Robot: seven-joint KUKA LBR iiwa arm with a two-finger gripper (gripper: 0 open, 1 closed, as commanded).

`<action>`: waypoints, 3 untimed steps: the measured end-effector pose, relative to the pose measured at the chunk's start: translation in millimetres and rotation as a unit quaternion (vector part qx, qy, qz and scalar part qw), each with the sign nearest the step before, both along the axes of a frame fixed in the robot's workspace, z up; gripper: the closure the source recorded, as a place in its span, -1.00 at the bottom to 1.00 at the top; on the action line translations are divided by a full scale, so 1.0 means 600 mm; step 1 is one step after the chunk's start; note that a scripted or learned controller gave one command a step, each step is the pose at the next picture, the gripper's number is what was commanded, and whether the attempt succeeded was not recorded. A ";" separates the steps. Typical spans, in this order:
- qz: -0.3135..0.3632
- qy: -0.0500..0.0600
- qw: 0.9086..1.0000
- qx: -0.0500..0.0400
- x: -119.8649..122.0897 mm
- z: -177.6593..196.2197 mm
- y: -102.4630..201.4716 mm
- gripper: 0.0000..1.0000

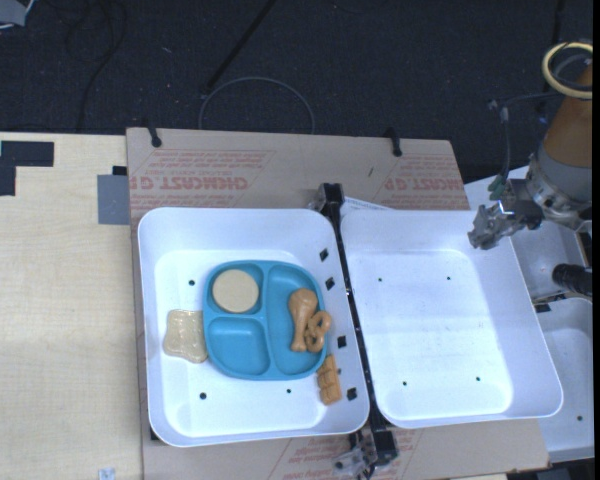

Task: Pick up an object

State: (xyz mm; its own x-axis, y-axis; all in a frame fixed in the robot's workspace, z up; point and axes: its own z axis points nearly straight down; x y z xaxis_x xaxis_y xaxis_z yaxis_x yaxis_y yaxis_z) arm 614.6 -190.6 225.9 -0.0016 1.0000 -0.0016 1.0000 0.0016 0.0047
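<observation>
Nearest the lens, along the lower edge of the left bin (170, 418), a small tan toy pastry (328, 380) lies just outside the blue divided plate (242, 353), touching or almost touching its rim. On the plate sit a round cream-coloured cookie (234, 290) in the upper-left compartment and a tan pretzel-like piece (308, 320) in the right compartment. A pale toast slice (185, 335) rests against the plate's left edge on the bin floor.

At the upper-right corner of the right bin (450, 408) hangs the gripper (490, 226), well apart from every object; it has nothing in hand, and how wide it stands I cannot tell.

Risks, as I judge them: the arm must cross the divider between bins, and a low path could clip it. Flat pieces such as the cookie and toast offer little to pinch. Closing on the pretzel piece near the plate's ridge may catch the plate instead and drag it.
</observation>
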 end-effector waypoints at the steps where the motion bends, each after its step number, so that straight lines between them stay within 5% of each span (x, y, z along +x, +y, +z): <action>1: 0.001 0.003 1.000 0.001 0.000 0.000 0.000 1.00; 3: 0.001 0.004 1.000 0.002 -0.079 0.015 0.166 1.00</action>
State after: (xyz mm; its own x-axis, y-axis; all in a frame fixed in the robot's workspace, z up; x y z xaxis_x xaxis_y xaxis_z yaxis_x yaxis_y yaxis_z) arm 566.9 -90.9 234.7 -0.0039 1.0000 0.0027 1.0000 0.0039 -0.0038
